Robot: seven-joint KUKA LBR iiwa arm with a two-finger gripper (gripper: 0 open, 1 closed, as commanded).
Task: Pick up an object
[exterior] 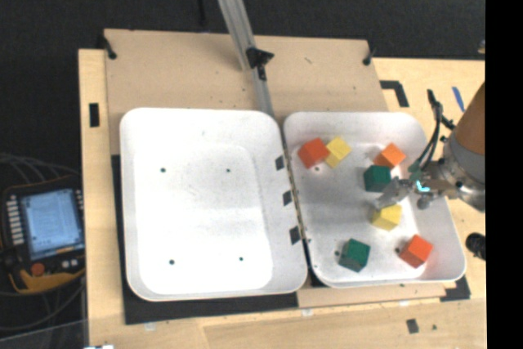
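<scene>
The right bin [327,274] holds several small blocks. A red block [312,152] and a yellow block [337,149] lie at its far left. Toward the far right sit an orange block [392,155] and a dark green block [377,177]. Lower down are a second yellow block [386,217], a green block [355,254] and an orange-red block [416,250]. My gripper [404,190] reaches in from the right, low over the bin, just right of the dark green block and above the second yellow block. I see nothing held in it.
The left bin [196,200] lies beside the right one, with a divider edge [290,200] between them. A slanted metal pole [233,8] rises behind the bins. A handheld screen [45,225] lies at the far left.
</scene>
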